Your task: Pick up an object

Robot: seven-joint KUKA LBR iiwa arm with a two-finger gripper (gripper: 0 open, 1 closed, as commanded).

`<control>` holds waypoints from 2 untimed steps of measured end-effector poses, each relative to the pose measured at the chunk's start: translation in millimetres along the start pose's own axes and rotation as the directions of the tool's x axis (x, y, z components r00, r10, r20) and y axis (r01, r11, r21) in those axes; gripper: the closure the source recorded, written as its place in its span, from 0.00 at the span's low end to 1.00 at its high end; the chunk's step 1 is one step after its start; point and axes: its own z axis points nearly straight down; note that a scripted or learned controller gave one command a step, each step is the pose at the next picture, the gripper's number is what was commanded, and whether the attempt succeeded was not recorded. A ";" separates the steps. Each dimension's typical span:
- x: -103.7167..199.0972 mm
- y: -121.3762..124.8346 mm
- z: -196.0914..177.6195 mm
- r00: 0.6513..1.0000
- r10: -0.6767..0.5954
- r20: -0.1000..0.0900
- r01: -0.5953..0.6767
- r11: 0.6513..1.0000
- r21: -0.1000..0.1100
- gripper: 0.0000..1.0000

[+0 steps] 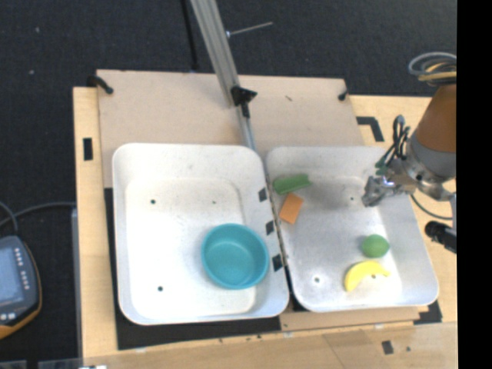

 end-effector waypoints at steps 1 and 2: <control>-1.4 1.4 -26.2 1.000 -0.004 0.000 0.004 1.000 0.000 1.00; 47.5 6.0 -21.8 1.000 -0.009 -0.003 0.009 1.000 0.004 1.00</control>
